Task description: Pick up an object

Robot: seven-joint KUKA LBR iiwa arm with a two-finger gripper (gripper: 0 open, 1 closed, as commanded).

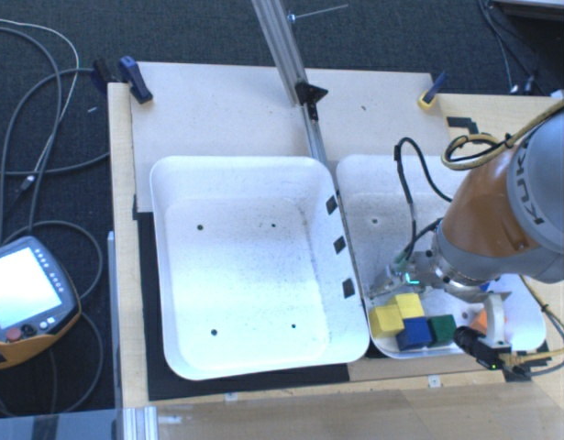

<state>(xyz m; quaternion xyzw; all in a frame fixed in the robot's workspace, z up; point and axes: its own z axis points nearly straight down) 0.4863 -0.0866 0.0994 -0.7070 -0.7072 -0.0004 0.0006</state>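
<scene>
Down low in the right bin (369, 186) with the gripper (401, 280), tucked under the grey-and-orange arm (502, 218) coming in from the right. Released or clenched? Cannot tell from up here (wrist body and cabling in the way).

Just on the near side of the gripper, close against it: a yellow block (410, 303). A shade further out, to the near-left: a second yellow block (386, 320), side by side with the first. Beyond both, nearer the front rim: a blue block (414, 335), pressed up against the yellows. To the near-right of the gripper, right beside the blue one: a green block (441, 328). Further right again, partly hidden under the wrist: an orange piece (479, 319) (shape hard to make out).

On the far side of the gripper: a black cable (405, 168), looping up over the bin's back half.

Off to the gripper's left, across the shared rim: the left bin (171, 246), well apart from the cluster of blocks.

Much further left, off the bench: a teach pendant (25, 301), screen lit, on the dark floor.
</scene>
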